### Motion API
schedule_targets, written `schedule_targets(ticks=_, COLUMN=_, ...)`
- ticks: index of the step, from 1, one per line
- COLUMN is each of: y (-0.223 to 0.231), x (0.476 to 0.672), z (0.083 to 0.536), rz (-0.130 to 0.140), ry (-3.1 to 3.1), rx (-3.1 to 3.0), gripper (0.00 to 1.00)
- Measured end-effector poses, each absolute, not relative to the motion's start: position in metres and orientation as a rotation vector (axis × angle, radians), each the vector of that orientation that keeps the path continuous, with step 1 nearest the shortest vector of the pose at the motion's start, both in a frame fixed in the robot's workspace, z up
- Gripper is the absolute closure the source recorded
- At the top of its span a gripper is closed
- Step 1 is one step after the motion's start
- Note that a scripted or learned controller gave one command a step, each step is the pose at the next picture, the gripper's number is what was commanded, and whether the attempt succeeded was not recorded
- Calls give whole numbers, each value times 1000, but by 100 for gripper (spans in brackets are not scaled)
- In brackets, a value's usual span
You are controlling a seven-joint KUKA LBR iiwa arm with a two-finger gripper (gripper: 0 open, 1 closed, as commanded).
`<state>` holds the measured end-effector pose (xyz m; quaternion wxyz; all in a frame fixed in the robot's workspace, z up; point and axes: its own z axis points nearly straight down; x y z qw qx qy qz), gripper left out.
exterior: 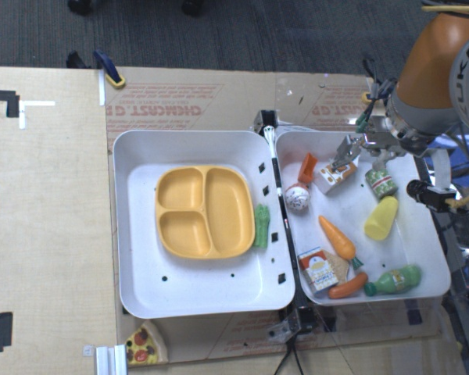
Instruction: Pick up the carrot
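Tool (345, 156): hung low over the 12 o'clock end of the right bin (430, 244), right above a small orange-and-white carton (334, 176); whether it stood wide or narrow could not be told from this slant.
Arm (438, 61): grey with an orange band, reached in from 3 o'clock.
Carrot (338, 237): lay free on the bin floor near the bin's centre, toward 6 o'clock of the tool and apart from it, tip pointing toward 10 o'clock.
Neighbours: a white ball (297, 198) at the carrot's 10 o'clock, a yellow piece (381, 217) at its 3 o'clock, a flat carton (319, 270) and a red sausage (348, 287) at its 6 o'clock, a green bottle (394, 280) toward 4 o'clock.
Left bin (133, 233): held a yellow divided plate (206, 211) with a green piece (262, 226) at its 3 o'clock edge.
Desk (39, 233): pale, with cardboard under both bins.
Progress: judged as not yet begun on the carrot; the tool sat over the wrong item.
Risk: closing here would likely take the small carton instead.
Risk: the carrot's tapered, rounded body could roll or squirt out of a grip across its thin end.
Risk: a descent slightly toward 6 o'clock could strike the flat carton or the sausage.
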<state>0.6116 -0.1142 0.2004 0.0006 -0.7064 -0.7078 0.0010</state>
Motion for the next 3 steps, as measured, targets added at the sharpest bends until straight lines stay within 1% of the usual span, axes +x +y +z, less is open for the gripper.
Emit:
schedule_targets(ticks=1, y=-104, x=566, z=92, rz=0, ry=-2684, rx=-1634, gripper=0)
schedule_targets(ticks=2, y=-101, x=507, z=92, rz=-1, ry=-2628, rx=-1725, gripper=0)
schedule_targets(ticks=3, y=-103, x=509, z=102, rz=-4, ry=-2626, rx=-1733, gripper=100)
